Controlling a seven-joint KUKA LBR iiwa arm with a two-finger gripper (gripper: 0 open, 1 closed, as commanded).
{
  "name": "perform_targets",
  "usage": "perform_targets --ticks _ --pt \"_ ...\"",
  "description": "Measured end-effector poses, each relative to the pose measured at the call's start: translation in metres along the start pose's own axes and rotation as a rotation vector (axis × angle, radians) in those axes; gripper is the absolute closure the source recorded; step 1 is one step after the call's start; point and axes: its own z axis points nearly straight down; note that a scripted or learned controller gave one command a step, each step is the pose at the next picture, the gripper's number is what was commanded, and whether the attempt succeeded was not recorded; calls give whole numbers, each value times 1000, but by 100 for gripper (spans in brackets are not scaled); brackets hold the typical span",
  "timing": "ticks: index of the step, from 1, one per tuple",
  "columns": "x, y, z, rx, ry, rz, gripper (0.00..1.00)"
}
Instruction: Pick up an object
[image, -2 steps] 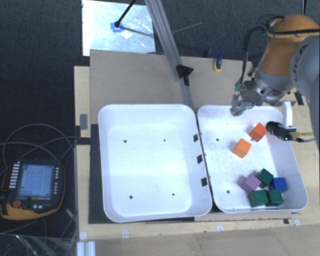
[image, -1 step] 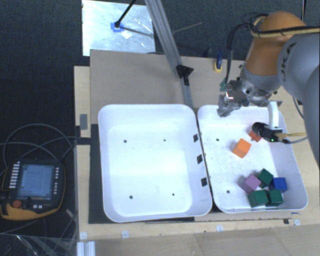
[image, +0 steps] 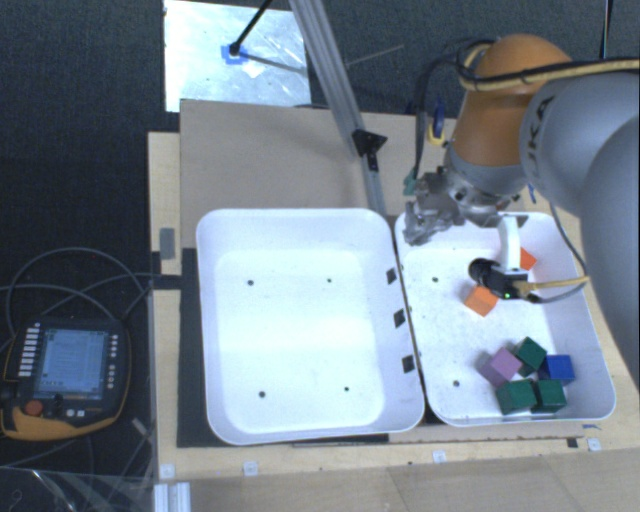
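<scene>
Bench: we see two white bins side by side, the left bin (image: 290, 320) beside the right bin (image: 440, 395).
Objects: an orange block (image: 481, 300) lies mid right bin; purple, green and blue blocks (image: 528, 377) cluster at its near corner.
Gripper (image: 425, 222): we find it low over the right bin's far-left corner, apart from the blocks.
Arm (image: 530, 110): it reaches in from the right, wrist bent down.

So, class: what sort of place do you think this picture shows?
Probably a robotics lab or test cell: a grey and orange robot arm reaches over two white bins, and a teach pendant with cables lies beside the bench.
</scene>
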Motion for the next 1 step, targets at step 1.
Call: perform_targets --ticks 1 --pt "54 -6 -14 -3 1 -1 100"
